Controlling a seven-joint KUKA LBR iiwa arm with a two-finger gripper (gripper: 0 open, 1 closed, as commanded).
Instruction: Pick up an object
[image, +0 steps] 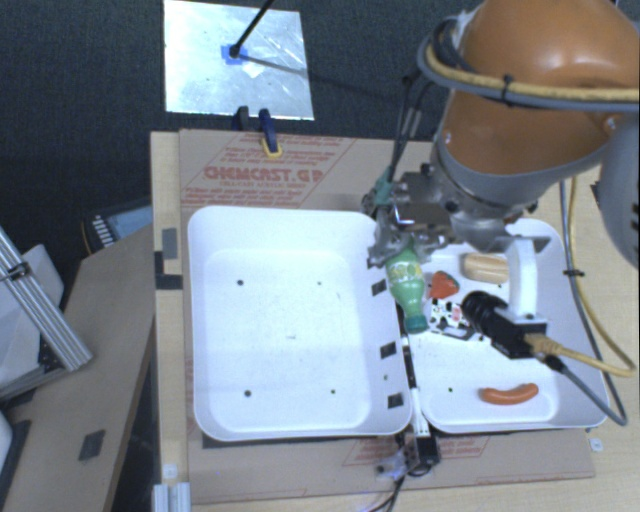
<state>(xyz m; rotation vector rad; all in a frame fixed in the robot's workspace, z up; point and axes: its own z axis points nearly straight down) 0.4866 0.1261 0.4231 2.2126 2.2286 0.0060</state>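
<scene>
Cardboard (262, 172) under the 2 bins (280, 330) reads "CHEMCAST GP".

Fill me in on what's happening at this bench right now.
A grey KUKA arm with an orange band reaches in from the right, its gripper low over the left edge of the right white bin. Just below it lies a green plastic bottle. Whether the bottle is held is unclear. An orange sausage-shaped toy and a tan bread-like piece lie in the same bin. The left white bin sits alongside.

Arm (530, 90) cut off by the top edge, its bulk hiding the right bin's (570, 400) far corner, gripper (405, 245) fingertips lost in clutter, green bottle's (407, 285) top obscured
</scene>
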